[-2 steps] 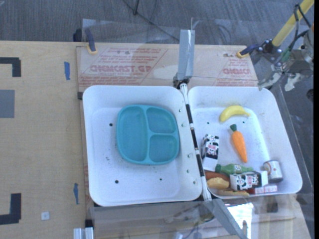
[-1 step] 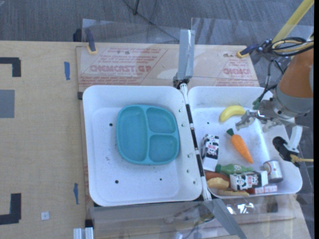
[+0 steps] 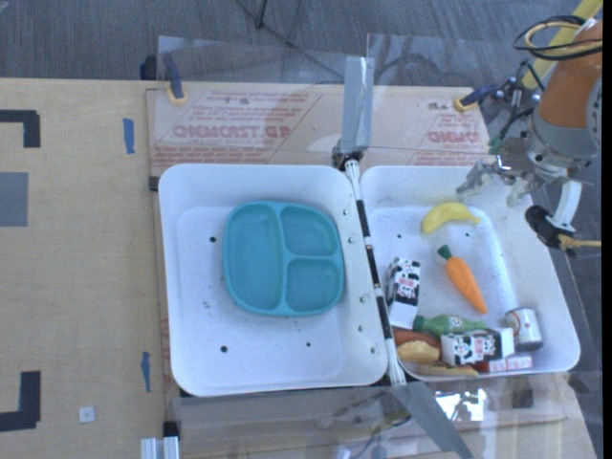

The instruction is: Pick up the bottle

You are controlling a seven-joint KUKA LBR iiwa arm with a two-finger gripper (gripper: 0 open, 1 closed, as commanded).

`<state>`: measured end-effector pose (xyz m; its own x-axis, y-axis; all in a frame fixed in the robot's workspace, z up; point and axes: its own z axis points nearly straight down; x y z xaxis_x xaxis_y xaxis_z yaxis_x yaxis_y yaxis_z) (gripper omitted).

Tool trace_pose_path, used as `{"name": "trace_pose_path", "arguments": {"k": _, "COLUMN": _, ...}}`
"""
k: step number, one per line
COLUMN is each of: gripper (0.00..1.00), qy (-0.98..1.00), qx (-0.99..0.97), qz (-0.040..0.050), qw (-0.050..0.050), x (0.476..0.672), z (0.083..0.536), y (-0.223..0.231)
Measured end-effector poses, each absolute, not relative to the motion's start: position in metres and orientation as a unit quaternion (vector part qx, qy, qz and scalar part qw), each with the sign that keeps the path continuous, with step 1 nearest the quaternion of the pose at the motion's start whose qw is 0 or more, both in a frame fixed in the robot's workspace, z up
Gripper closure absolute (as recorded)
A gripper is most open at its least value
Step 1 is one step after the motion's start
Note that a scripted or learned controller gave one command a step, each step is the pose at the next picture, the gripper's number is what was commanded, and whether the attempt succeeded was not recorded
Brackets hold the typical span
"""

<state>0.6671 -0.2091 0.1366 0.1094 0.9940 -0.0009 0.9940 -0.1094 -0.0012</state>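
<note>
The bottle (image 3: 442,324) is green and lies on its side near the front of the right bin (image 3: 559,299), between a cow-print carton (image 3: 475,346) and a carrot (image 3: 465,280). My gripper (image 3: 497,181) hangs over the far right corner of that bin, just right of and behind a yellow banana (image 3: 448,216). It is well apart from the bottle. Its fingers are spread open with nothing between them. The orange band of the arm (image 3: 566,94) shows above it.
The right bin also holds a small cow-print milk carton (image 3: 405,280), a can (image 3: 524,327) and a bread-like piece (image 3: 421,352) at the front. A teal divided plate (image 3: 284,256) lies in the left bin (image 3: 186,285). A black cable (image 3: 545,228) hangs beside the right rim.
</note>
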Motion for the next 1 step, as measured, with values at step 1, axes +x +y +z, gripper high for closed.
{"name": "trace_pose_path", "arguments": {"k": 1, "gripper": 0.00, "qy": -0.521, "qx": -0.853, "qz": 0.0012, "qw": 0.002, "x": 0.6162, "z": 0.0883, "y": -0.1941}}
